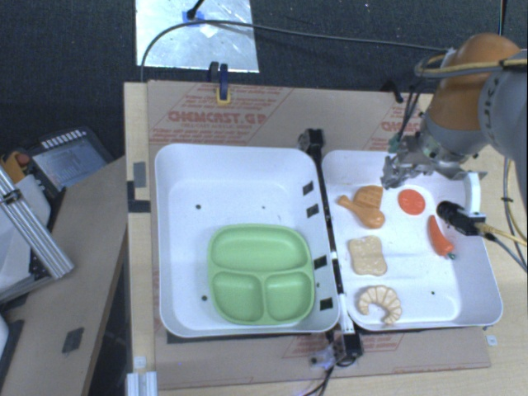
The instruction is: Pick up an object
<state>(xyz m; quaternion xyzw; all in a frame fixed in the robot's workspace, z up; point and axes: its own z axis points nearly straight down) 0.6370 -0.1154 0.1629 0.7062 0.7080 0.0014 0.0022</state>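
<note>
The end effector (398, 172) hangs over the right bin's (478, 299) far edge; whether it is open or closed, I cannot tell. Just below lie a chicken drumstick (365, 205), tomato slice (412, 201), carrot (439, 236), cracker (367, 255) and croissant (379, 302). A green tray (260, 272) fills the left bin (186, 221).

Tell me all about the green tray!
The green tray is pale green and looks like smooth plastic. It has rounded corners and three sections: one long one at the far side and two smaller ones at the near side. It lies flat in the left bin, near its front right corner, with nothing in it.
</note>
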